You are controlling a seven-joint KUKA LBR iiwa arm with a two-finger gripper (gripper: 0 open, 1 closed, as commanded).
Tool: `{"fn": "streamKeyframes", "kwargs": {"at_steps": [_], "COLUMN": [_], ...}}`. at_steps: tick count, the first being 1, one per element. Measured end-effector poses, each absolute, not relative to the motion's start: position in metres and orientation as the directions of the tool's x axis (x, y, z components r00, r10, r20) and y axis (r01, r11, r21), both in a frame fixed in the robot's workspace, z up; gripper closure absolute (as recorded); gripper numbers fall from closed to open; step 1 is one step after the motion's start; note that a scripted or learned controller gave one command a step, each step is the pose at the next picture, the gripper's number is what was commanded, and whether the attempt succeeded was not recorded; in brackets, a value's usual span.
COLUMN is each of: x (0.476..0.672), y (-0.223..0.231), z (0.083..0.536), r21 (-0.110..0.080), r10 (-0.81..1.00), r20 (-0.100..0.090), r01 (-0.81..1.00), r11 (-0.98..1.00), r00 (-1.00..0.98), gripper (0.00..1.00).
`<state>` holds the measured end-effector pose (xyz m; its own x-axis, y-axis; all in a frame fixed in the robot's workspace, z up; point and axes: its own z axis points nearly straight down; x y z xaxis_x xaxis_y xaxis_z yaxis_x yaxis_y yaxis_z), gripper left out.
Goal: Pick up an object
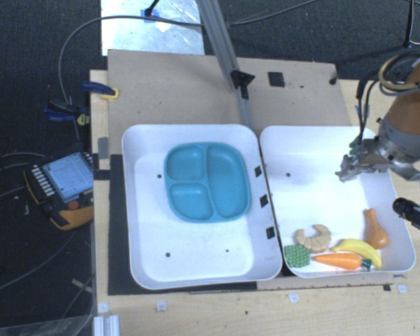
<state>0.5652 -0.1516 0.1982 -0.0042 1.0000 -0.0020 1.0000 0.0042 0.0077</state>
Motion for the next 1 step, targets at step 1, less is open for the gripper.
{"fn": "streamKeyframes", "kwargs": {"at_steps": [1], "x": [0.5663], "y": [-0.1517], "z": [0.2092], "r21": [0.004], "r10": [1.0], "r20": [-0.001], "r01": [1.0], "r11": [0.005], "r00": [-0.005], "gripper": [1.0]}}
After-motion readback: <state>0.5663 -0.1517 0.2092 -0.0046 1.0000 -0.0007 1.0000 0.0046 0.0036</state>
